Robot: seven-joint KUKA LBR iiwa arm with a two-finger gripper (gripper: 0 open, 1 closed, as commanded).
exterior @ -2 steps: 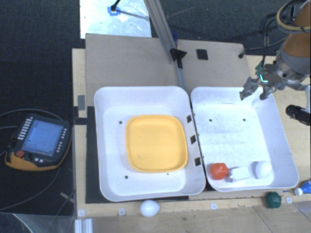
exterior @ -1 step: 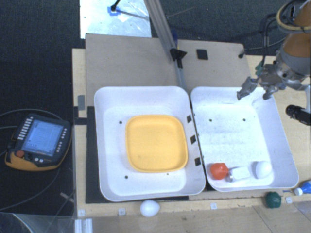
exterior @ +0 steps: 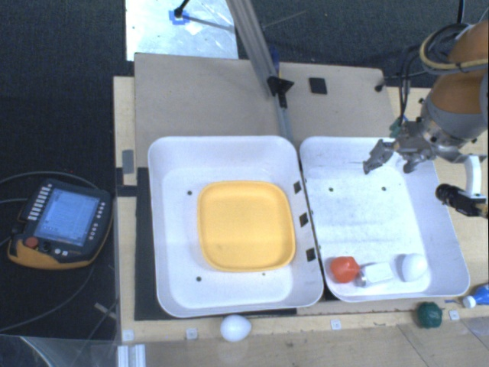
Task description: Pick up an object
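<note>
In the right bin (exterior: 359,205), three small things lie along the near wall: an orange-red piece (exterior: 343,268), a white oblong piece (exterior: 376,273) touching it, and a white egg-shaped ball (exterior: 412,266). The left bin (exterior: 172,205) holds a square yellow plate (exterior: 247,225). My gripper (exterior: 390,164) hangs over the far right part of the right bin, well away from the three pieces. Its two dark fingers (exterior: 374,160) are spread open, and nothing sits between them.
A white egg (exterior: 235,328) lies on the bench in front of the left bin. A green ball (exterior: 429,314) and a blue item (exterior: 477,297) sit off the right bin's near corner. A teach pendant (exterior: 59,223) rests far left. A grey pole (exterior: 256,37) slants behind the bins.
</note>
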